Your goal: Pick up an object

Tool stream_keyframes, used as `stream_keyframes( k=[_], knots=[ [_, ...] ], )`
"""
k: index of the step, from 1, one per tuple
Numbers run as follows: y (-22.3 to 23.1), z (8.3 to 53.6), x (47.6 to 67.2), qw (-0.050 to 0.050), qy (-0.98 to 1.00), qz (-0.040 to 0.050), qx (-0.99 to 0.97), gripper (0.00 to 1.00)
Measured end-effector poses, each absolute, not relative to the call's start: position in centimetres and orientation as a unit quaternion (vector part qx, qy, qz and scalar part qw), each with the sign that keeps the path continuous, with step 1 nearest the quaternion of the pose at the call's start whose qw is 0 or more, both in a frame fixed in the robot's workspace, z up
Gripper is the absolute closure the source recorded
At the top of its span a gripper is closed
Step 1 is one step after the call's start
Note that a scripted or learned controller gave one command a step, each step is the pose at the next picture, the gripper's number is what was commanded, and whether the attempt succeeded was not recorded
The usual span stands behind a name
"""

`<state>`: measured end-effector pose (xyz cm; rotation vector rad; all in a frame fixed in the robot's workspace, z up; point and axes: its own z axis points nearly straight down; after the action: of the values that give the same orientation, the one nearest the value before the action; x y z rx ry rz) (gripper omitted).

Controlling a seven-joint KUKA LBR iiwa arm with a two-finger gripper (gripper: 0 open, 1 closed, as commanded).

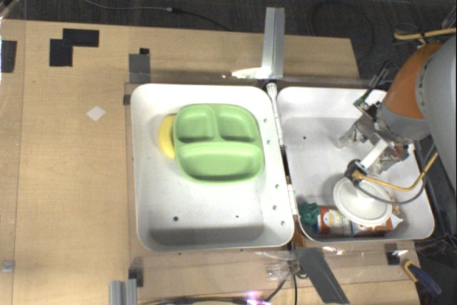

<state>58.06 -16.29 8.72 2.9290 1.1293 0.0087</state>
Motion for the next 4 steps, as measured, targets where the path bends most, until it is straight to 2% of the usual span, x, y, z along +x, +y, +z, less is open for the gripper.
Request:
stream_keyframes(
  k=[1, 2, 3, 4],
  knots=[
    [-16.3, 10.0, 58.2, 0.003, 0.362, 0.0035, 0.932, 1.00],
    [-15.1, 8.9, 54.0, 0.004, 0.374, 0.0053, 0.927, 1.00],
    [-14.9, 12.9, 51.8, 0.000, 0.334, 0.0011, 0.943, 1.00],
    [-10.0, 21.2, 51.1, 0.000, 0.339, 0.0013, 0.941, 1.00]
  ],
)
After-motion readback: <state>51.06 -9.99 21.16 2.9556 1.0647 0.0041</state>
